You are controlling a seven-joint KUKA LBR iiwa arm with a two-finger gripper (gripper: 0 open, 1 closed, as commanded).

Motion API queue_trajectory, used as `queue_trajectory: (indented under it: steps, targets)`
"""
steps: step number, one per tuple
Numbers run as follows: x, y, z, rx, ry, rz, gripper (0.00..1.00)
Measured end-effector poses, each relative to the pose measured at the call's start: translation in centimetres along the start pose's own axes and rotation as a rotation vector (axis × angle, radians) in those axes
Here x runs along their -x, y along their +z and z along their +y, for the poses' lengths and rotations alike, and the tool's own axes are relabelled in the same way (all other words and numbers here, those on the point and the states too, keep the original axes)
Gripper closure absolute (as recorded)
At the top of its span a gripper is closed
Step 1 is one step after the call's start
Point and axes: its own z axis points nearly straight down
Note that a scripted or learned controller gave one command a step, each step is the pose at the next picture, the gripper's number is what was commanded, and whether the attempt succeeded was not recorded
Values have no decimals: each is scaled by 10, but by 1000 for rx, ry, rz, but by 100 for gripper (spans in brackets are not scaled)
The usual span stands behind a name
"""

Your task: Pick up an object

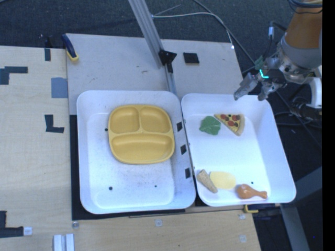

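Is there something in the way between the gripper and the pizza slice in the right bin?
Nothing visible. The gripper hangs over the right bin's far rim, and only bare white floor lies between it and the pizza slice.

On the bench a yellow divided plate [141, 134] lies in the left white bin [86, 156], a slanted metal rail [149, 27] runs above the bins, a blue and yellow clamp [70, 48] lies at the board's top left corner, and grey tape pieces [58, 87] mark the wooden surface [29, 156].
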Motion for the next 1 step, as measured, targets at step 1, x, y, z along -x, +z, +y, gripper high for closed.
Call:
queue_trajectory:
  steps: [1]
  targets:
    - [0, -2, 1, 3, 0, -1, 0]
